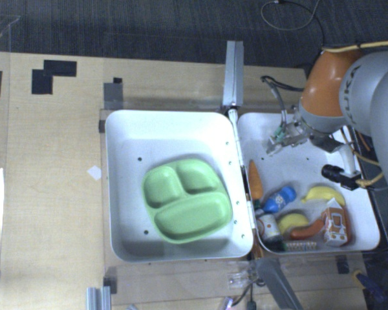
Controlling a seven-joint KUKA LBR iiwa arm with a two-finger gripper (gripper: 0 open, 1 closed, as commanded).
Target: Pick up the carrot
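the carrot (255, 181) lay in the right bin (310, 166), a slim orange taper with its narrow tip pointing up the frame, pressed along the bin's left wall just beside the divider between the two bins. its skin looked smooth and matte. just to its right sat a blue bottle (279, 199) with a pale cap end, glossy like plastic, tilted on its side. below that a small round can (268, 227) with a white and red label stood at the bin's lower left corner; no writing on it could be read. a rounded yellow lemon-like fruit (293, 222) rested beside the can, a red sausage-shaped piece (308, 231) lay across its lower edge, and a curved yellow banana (325, 194) sat higher up. an orange and white carton (335, 227) lay at the lower right, its print too blurred to read.

the left bin (126, 173), shallow white and smooth, held a pale green plate (187, 199) of moulded plastic with three rounded compartments.

the gripper (286, 136) hung over the upper part of the right bin, well apart from the carrot, a small cluster of metal and wires below the orange band. whether it was open or closed could not be told, and nothing could be seen in its hold.
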